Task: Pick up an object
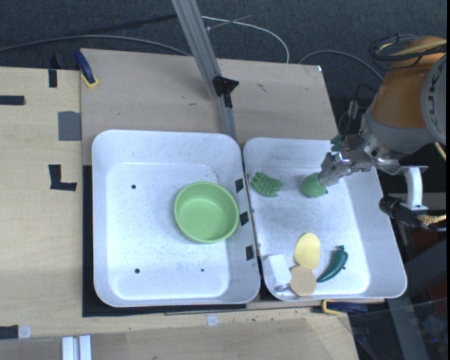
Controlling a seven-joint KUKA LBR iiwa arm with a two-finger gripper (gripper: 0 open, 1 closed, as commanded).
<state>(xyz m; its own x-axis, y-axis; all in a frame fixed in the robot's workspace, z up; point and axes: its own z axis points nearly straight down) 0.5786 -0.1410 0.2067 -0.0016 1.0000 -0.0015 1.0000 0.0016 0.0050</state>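
Right bin (375, 268), far side: small round green lump (312, 187), no clear long axis or heading, top-right part hidden by pincer (331, 172). Pincer sits right at it, touching or just above; can't tell finger state or any grip, too blurry.

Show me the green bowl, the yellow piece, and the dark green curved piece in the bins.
green bowl (205, 212), camera view, on its inner bottom.
yellow piece (307, 250), camera view, on its middle.
dark green curved piece (334, 264), camera view, on its mid-length.
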